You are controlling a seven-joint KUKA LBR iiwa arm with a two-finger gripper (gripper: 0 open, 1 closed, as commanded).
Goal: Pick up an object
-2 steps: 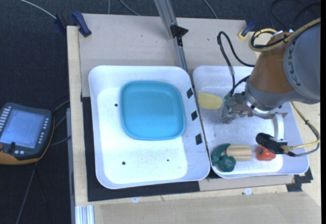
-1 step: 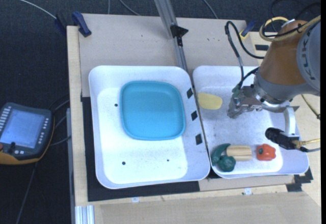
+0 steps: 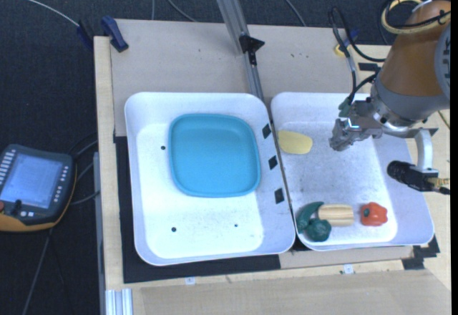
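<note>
My gripper [image 3: 342,139] hangs over the upper middle of the right bin [image 3: 408,231], pointing down and to the left. A pale yellow, flat oval piece [image 3: 295,142] lies a short way to its left, near the bin's left wall, apart from the gripper. Along the bin's front edge lie a dark green vegetable [image 3: 313,221], a tan cylinder [image 3: 336,215] and a red pepper-like object [image 3: 372,214], all well below the gripper. I see nothing held at the gripper.
The left bin [image 3: 143,163] holds a light blue square plate [image 3: 215,154]. A slanted metal bar [image 3: 236,13] runs down to the gap between the bins. A teach pendant [image 3: 32,185] lies off the bench at left.
</note>
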